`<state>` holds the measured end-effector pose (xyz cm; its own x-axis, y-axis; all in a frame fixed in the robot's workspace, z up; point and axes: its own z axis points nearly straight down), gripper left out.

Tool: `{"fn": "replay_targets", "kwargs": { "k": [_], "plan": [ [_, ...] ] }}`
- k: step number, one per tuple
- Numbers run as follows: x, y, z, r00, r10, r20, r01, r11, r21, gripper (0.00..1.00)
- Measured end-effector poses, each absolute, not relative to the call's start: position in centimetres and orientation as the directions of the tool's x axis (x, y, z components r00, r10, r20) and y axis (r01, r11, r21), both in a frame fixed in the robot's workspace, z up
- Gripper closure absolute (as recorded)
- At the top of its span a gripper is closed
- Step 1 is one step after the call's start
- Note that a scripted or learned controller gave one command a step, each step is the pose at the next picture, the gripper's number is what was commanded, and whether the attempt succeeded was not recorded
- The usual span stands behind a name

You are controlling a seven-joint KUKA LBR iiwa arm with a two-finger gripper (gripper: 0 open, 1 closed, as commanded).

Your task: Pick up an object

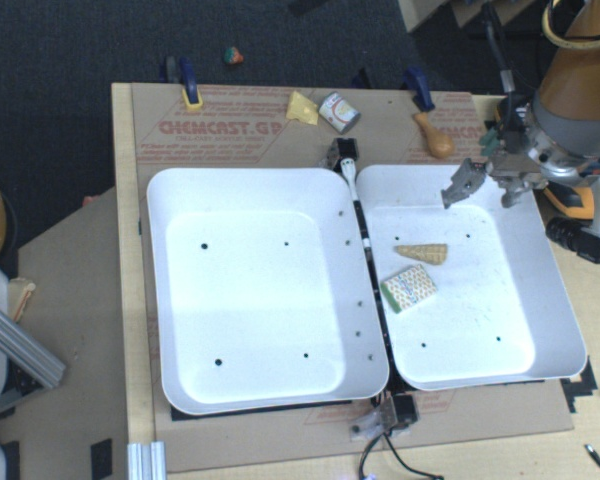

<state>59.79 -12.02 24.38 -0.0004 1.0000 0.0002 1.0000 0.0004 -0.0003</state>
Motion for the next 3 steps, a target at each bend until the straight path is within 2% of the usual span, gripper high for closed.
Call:
{"fn": "replay_targets", "kwargs": {
  "k": [1, 2, 3],
  "plan": [
    [59.9, -12.0, 25.5, -0.001, 1.000, -0.001, 1.000, 0.001, 0.003, 1.00],
    [64.4, -3.4, 38.4, -0.011, 1.000, 0.001, 1.000, 0.011, 0.020, 1.00],
    [64.0, 4.9, 31.3, -0.009, 1.000, 0.004, 1.000, 0.009, -0.008, 1.00]
  ]
}}
